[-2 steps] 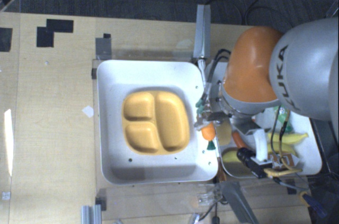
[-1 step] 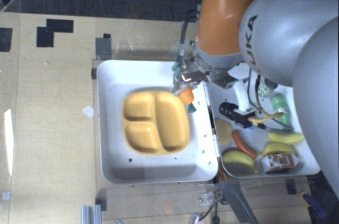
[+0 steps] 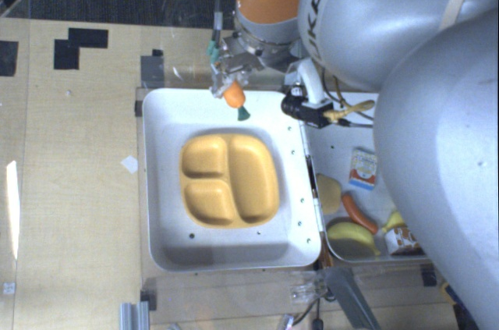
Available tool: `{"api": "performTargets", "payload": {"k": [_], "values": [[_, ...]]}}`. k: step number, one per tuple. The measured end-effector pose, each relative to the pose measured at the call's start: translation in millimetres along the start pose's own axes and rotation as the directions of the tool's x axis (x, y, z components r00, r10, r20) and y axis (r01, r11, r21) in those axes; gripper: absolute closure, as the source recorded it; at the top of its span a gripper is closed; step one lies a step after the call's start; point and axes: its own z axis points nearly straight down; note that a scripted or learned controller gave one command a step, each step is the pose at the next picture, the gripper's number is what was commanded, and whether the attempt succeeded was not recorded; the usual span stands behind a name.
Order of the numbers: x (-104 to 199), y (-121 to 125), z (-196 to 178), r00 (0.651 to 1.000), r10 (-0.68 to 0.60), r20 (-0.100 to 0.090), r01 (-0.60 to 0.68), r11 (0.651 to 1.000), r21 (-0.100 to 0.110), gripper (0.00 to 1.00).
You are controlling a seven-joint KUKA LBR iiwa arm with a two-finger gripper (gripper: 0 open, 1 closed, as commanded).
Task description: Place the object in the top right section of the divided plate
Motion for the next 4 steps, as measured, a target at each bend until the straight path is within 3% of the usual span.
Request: {"api": "performTargets", "payload": {"k": [1,2,3,4], "values": [[-35,-98,48,0.978,0.207,0.0,-0.207,0.978,0.004,1.0],[18,-27,17,0.984,0.18,0.0,-0.18,0.984,0.0,1.0],[-34,-76,49,0.999,0.044,0.0,-0.044,0.999,0.002,1.0],[1,-12,32,0.987,-0.162,0.0,0.162,0.987,-0.001,1.0]]}}
